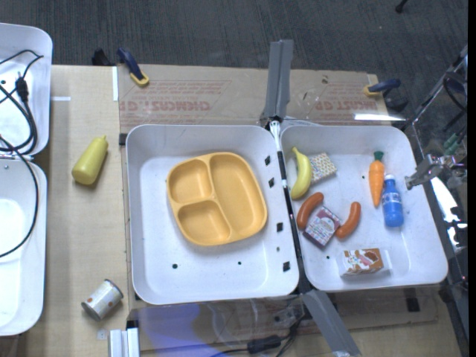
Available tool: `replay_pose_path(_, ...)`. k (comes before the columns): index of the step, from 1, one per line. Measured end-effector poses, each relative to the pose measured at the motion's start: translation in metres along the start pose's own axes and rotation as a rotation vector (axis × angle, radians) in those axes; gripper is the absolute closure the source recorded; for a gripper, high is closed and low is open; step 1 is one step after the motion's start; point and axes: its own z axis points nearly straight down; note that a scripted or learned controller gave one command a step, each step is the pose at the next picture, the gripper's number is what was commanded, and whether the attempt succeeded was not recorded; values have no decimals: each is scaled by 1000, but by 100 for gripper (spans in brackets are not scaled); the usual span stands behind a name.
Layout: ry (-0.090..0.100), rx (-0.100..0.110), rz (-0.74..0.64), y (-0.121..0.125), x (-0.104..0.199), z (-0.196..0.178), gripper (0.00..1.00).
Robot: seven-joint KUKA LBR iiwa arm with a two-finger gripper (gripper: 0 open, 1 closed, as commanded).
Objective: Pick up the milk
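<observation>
**Lying flat: milk carton in the right bin's near corner**

Bench top is tan cardboard (223, 95) with printed lettering, held by blue-and-yellow clamps (132, 67) at the far edge. Dark carpet-like floor (223, 13) behind.

Left bin (149, 274): a yellow divided plate (217, 197) sits near the middle, three compartments.

Right bin (424, 266): milk carton (365, 262), small, brown and white, lies on its side near the front edge, apart from the other items. Farther back, a banana (300, 172) by the left wall, touching a speckled packet (322, 166). Two sausages (310, 208) flank a small red box (321, 226). Carrot (376, 180) and blue bottle (392, 201) stand side by side toward the right wall.

Outside the bins, left side: a yellow mustard bottle (90, 161) and a small tin can (102, 299) on its side. White tubs with black cables (18, 103) at the far left.

Gripper (428, 171) sits at the right bin's right rim, well apart from the milk carton; metal parts blur together, so cannot tell its state.
</observation>
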Motion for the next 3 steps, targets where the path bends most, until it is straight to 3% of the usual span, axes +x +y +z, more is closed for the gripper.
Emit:
replay_pose_path(1, 1, 0, 0, -25, -2, 115, 0)
replay_pose_path(2, 1, 0, 37, -45, 58, 172, 0)
replay_pose_path(3, 0, 0, 211, -44, 128, 72, 0)
